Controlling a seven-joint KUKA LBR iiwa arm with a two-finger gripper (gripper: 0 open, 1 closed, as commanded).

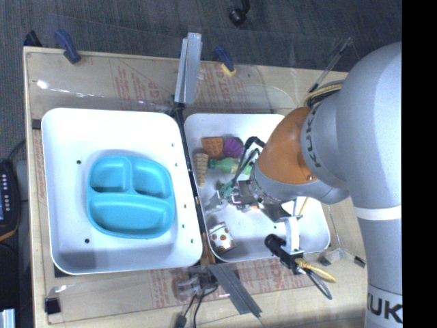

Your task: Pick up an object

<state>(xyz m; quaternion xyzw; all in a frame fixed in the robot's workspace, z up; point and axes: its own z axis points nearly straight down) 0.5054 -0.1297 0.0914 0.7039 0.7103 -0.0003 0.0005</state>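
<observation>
One grey arm bends down into the right bin; whether its fingers are clenched, I cannot tell.

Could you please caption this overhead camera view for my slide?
KUKA arm reaches into the right bin of toys; blue divided tray sits in the left bin.

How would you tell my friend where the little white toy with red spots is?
Find the right white bin, the one the grey and orange arm reaches into. Look in its near-left corner, by the wall it shares with the bin holding the blue divided tray. The small white toy with red spots sits there alone, apart from the orange, purple and green toys clustered farther back.
</observation>
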